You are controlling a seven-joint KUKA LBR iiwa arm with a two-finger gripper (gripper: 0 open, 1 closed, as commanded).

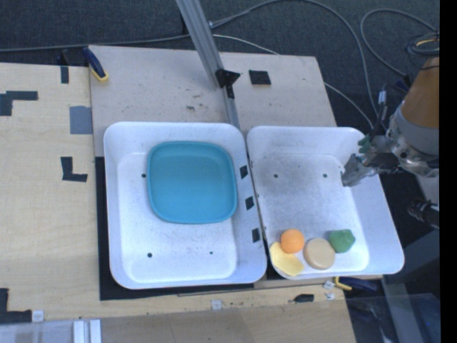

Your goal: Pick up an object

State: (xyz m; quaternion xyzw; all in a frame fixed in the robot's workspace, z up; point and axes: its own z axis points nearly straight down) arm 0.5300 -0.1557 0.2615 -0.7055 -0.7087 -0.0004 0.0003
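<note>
Objects for picking sit clustered in the right bin's [371, 213] near corner: an orange ball [291, 241], a tan round piece [319, 253], a green lump [342, 240] and a yellow piece [284, 263] partly hidden beneath the ball. None bears readable writing. The pincer [352, 173] hovers over the bin's far right rim, holding nothing; its opening is too blurred to tell. A blue plate [191, 181] lies in the left bin [121, 213].

A plate [191, 181] lies in the left bin [121, 263]; four small objects [314, 249] cluster at the right bin's [378, 220] near edge.

Grey arm at right — pincer [352, 175] low, angled leftward
</note>
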